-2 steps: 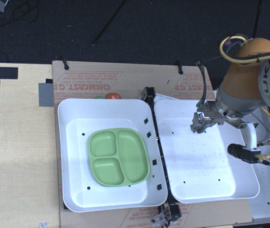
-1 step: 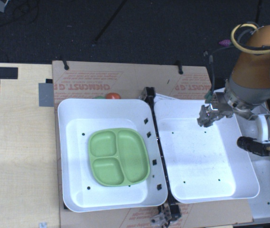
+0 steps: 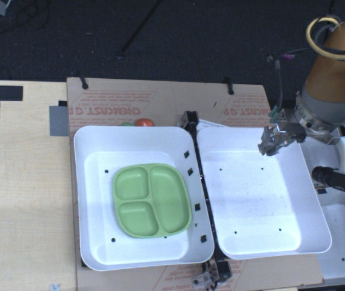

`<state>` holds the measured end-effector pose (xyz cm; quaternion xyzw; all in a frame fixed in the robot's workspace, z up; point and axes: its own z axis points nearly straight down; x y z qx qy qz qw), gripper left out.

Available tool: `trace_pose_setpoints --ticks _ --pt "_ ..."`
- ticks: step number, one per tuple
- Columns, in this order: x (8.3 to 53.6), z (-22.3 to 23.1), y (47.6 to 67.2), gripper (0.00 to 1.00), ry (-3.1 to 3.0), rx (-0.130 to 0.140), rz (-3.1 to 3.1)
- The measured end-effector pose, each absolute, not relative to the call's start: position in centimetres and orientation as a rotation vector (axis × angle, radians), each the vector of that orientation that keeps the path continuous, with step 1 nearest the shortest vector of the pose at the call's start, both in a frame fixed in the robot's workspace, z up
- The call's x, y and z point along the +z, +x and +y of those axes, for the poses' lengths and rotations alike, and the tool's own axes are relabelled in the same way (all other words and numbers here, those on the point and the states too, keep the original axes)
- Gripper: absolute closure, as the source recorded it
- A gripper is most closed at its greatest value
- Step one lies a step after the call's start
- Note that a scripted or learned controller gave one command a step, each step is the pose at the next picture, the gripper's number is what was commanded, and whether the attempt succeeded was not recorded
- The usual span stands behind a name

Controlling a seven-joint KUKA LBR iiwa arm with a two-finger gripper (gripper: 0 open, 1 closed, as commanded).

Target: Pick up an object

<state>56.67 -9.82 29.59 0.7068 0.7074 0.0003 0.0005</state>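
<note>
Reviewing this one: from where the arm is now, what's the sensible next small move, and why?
Probably travel left toward the left bin. The gripper sits over the right bin's far right corner, while the green divided plate lies in the left bin.

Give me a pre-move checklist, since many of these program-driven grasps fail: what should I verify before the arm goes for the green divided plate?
1. Target present: the green three-compartment plastic plate lies flat in the left white bin: ok.
2. Plate unobstructed from above: ok.
3. Gripper over the target: it hangs above the right white bin's far right corner, not the plate: not ok.
4. Nothing seen held in the gripper: ok.
5. Finger opening: cannot tell.
6. The small red object sits behind the left bin, outside it: ok.
</note>
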Motion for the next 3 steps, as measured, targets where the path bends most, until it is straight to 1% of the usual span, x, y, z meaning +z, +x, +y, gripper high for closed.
trace_pose_setpoints --ticks 1,2,3 --pt "28.8 -4.4 57.5 1.0 2.22 -0.003 2.228" --pt "26.0 0.2 58.2 1.0 2.221 -0.005 2.229" --pt "23.5 5.3 58.2 1.0 2.222 -0.006 2.229"
